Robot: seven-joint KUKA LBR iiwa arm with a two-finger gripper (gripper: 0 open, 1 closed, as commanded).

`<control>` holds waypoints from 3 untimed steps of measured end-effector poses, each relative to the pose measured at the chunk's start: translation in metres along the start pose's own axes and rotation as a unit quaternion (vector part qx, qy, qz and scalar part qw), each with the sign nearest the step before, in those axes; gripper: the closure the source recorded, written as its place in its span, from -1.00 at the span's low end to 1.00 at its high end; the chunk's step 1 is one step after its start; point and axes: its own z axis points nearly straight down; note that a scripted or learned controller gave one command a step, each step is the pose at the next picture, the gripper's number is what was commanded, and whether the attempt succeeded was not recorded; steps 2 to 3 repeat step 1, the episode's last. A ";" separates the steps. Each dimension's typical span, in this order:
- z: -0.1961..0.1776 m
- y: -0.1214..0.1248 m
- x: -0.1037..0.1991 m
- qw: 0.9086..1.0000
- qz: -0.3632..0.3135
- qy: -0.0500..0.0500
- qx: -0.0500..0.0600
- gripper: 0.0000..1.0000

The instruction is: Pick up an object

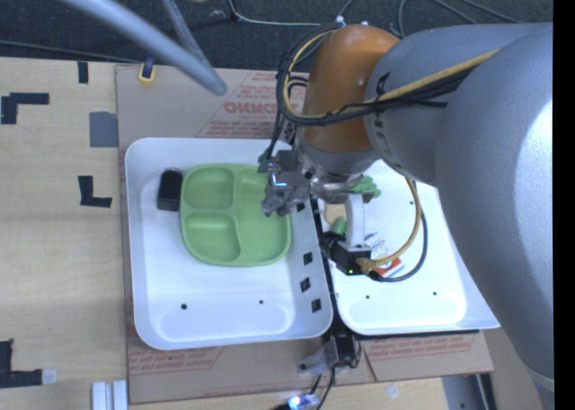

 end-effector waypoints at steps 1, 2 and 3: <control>0.000 0.000 -0.003 1.000 0.002 -0.001 0.000 -1.00; 0.000 0.000 -0.003 1.000 0.002 -0.001 0.000 -1.00; 0.000 0.000 -0.003 1.000 0.002 -0.001 0.000 -1.00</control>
